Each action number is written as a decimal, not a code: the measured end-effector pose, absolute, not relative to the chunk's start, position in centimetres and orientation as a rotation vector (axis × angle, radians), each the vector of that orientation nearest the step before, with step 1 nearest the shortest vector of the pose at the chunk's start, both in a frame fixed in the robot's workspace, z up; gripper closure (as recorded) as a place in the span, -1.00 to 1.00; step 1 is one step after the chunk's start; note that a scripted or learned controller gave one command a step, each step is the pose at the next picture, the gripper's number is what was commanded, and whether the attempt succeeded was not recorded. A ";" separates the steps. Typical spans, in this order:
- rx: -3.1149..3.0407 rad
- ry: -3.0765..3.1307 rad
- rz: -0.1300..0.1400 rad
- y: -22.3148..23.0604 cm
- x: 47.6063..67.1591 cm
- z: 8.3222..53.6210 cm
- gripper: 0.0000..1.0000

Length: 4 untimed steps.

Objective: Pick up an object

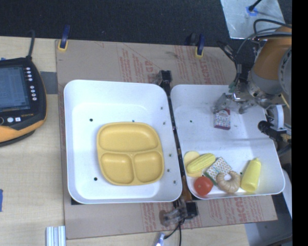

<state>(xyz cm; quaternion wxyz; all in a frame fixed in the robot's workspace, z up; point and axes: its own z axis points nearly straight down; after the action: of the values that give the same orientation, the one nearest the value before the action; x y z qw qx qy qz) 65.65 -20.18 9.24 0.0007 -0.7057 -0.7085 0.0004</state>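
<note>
The gripper (227, 102) hangs over the small red-and-white packet (222, 120) (whether its jaws grip it, I cannot tell), so a slow, straight lift seems wisest.

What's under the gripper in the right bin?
A small red-and-white packet hangs just below the gripper, over the right bin floor. The gripper covers the packet's top edge, so the grip itself is hidden.

Robotics lab test bench: cardboard sheet (143, 60) clamped to wood bench, two white bins (77, 137) on it, control tablet (13, 99) left of bins, cables near arm (269, 65).
</note>
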 end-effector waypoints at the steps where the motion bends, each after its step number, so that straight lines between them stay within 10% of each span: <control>1: -2.220 -2.227 0.000 -18.1 58.2 24.5 -1.00; 2: -2.215 -2.226 0.004 -16.0 62.2 22.8 -1.00; 4: -2.211 -2.227 0.007 -17.2 63.4 13.1 -1.00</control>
<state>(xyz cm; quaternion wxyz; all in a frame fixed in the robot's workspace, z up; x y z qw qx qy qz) 63.41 -17.15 13.11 0.0017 -0.7045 -0.7097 0.0022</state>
